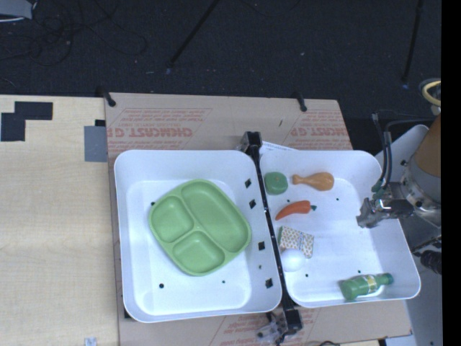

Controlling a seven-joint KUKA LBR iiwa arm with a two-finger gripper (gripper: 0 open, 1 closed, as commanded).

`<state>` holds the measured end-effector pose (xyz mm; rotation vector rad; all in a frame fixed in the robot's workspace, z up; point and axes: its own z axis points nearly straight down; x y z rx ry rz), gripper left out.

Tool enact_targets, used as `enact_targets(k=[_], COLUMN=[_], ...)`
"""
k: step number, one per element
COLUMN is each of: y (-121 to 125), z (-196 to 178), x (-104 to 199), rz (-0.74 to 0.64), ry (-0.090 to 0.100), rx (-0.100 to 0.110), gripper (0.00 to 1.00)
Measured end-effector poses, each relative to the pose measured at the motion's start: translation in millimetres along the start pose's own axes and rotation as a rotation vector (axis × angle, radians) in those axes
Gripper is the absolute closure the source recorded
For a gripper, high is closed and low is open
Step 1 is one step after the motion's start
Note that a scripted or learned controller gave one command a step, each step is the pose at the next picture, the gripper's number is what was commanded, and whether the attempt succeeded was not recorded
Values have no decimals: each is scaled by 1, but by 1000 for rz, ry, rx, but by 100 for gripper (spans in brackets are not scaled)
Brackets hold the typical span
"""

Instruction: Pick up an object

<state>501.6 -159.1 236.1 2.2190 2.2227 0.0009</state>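
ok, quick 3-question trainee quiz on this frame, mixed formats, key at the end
1. True or false: the green divided plate lies in the left bin.
2. Which item lies nearest the right bin's front edge? A) chicken drumstick B) green bottle C) red chili pepper
3. Fill in: the gripper is at the right bin's ____ edge, with nothing visibly between its fingers.

Key: 1 true; 2 B; 3 right.
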Motion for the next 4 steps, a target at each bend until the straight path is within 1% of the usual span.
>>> enact_targets(k=[1,2,3,4], y=[13,21,32,42], z=[12,5,-4,10], x=[55,116,170,227], rz=[-3,-5,-4,-3], ry=[3,3,2,1], rx=[5,3,3,5], gripper=[100,100,100,100])
